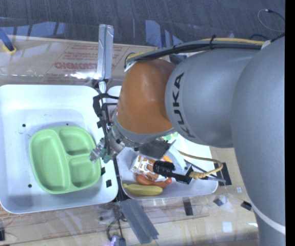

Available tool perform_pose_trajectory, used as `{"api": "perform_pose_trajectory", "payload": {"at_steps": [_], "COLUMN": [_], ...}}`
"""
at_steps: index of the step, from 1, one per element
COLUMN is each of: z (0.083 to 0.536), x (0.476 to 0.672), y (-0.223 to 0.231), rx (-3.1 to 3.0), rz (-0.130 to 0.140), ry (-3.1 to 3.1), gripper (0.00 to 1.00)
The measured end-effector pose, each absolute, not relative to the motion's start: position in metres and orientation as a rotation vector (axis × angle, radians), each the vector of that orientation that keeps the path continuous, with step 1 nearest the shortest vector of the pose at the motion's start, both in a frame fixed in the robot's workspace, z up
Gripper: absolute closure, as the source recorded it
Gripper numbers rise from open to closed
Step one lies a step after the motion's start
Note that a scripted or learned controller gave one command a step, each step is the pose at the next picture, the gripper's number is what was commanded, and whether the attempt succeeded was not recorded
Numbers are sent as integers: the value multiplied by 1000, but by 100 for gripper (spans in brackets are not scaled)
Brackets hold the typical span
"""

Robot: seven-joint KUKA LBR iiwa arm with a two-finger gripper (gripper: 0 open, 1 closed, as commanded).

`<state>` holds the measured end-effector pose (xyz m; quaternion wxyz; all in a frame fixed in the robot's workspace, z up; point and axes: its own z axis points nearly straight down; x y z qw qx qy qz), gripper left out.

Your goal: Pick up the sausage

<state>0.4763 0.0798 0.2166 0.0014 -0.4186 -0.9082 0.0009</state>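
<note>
Sausage (148, 179) lies in right bin (209, 187), just above the banana (143, 189) and beside a packet (146, 165); gripper (102, 152) hangs over the bins' divider, finger state indiscernible; judgement: descend clear of the banana, straddling the sausage.

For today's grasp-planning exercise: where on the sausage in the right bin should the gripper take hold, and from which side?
Probably at the sausage's visible reddish middle, coming from above, fingers across its width. It lies flat, wedged between the snack packet and banana, so sideways approaches look blocked.
</note>
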Motion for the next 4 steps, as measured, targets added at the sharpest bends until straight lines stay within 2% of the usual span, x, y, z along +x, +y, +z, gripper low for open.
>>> {"api": "perform_pose_trajectory", "payload": {"at_steps": [1, 2, 3, 4], "z": [208, 184, 244, 227], "x": [475, 475, 476, 475], "y": [144, 208, 213, 212], "rx": [-1371, -1173, -1344, -1318], "rz": [3, 3, 2, 5], "ry": [-2825, -2913, -2839, -2849], "gripper": [100, 100, 100, 100]}}
